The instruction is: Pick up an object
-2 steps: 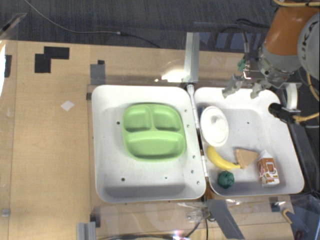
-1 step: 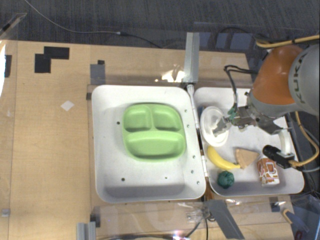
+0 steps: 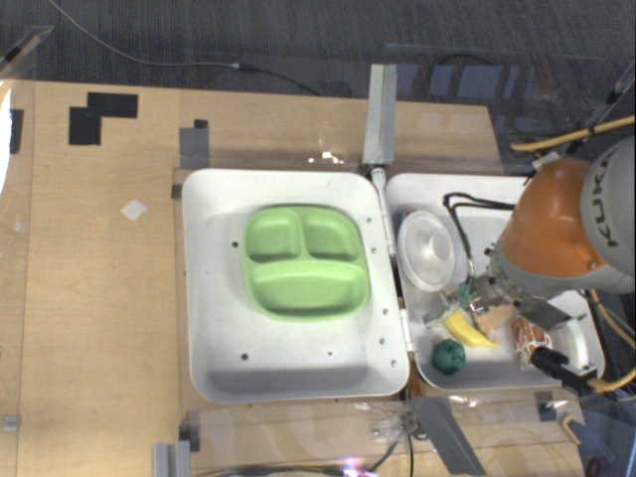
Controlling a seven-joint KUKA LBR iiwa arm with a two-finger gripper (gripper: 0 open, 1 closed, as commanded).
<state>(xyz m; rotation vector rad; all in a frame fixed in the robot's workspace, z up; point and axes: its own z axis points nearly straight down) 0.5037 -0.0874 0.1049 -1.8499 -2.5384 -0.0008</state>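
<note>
Camera view is looking down on a big wooden bench (image 3: 99, 296) that is holding two white bins side by side. On the left, the left bin (image 3: 214, 346) is sitting with a green tray (image 3: 303, 261) lying flat in its middle. That tray is showing three parts, two small ones at the top and one long one below. On the right, the right bin (image 3: 477, 378) is holding the small things.

From the right side, the grey arm (image 3: 611, 217) is reaching in, and its orange band (image 3: 547, 232) is hanging over the right bin, covering much of it. Under the band, the gripper (image 3: 482, 301) is pointing down toward the lower part of the right bin. It is too hidden to say how wide it is spread, and I cannot tell if it is holding anything.

A round white bowl (image 3: 429, 249) is sitting in the upper left part of the right bin, near the wall between the bins. A yellow banana-shaped toy (image 3: 467, 331) is lying just below the gripper, close to it or touching it. A dark green ball (image 3: 449, 357) is resting just below the banana toy, near the front wall of the bin. A small red and white thing (image 3: 527, 341) is lying to the right of them, partly under the arm.
</note>
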